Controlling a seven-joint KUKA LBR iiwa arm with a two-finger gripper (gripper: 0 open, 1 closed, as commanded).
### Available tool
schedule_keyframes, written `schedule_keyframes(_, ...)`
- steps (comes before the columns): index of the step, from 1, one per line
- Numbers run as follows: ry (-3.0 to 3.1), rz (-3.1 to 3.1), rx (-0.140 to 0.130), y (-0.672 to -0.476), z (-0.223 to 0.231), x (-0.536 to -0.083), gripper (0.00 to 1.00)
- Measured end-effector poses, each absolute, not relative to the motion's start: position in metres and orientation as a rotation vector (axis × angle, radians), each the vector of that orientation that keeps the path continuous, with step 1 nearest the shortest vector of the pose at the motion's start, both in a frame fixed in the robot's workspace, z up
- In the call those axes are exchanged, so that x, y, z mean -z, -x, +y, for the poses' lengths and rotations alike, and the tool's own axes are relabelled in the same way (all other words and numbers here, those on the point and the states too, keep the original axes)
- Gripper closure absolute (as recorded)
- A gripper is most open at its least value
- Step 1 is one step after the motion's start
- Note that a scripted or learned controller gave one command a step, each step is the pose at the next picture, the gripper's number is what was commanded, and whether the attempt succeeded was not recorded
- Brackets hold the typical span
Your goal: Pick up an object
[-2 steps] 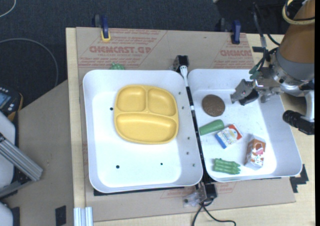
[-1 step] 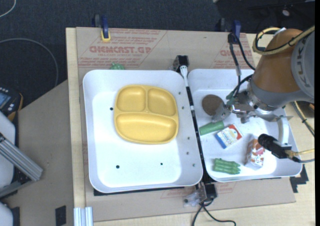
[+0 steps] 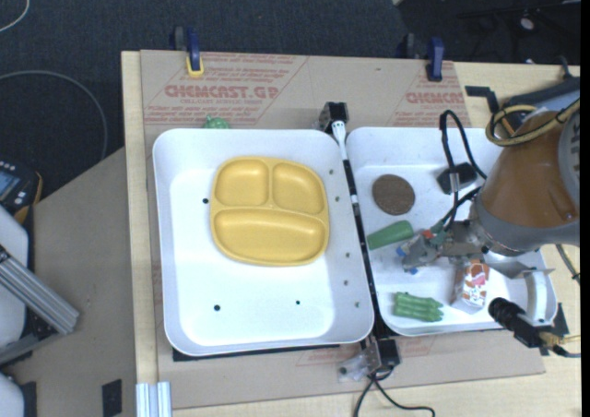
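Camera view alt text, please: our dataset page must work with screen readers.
A grey robot arm reaches from the right into the right white bin, its claw low among a green pickle-like piece, a brown disc, a green bundle and a small carton. The left bin holds a yellow divided plate.

yellow plate: left bin | gripper: right bin, grasp unclear
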State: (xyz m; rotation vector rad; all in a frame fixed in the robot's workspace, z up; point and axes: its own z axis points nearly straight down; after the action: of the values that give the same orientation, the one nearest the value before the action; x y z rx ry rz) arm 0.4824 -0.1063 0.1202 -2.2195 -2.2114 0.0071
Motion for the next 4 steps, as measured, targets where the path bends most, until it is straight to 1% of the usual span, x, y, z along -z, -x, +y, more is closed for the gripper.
schedule_keyframes(1,2.22,-2.216,-0.003,-0.478,-0.109,-0.083,0.0)
schedule_keyframes(2,2.219,-2.22,-0.001,-0.479,-0.101,-0.084,0.0)
schedule_keyframes(3,2.223,-2.22,0.002,-0.479,-0.102,-0.095,1.0)
schedule_keyframes(4,2.219,-2.23,0.006,-0.48,-0.035,-0.189,1.0)
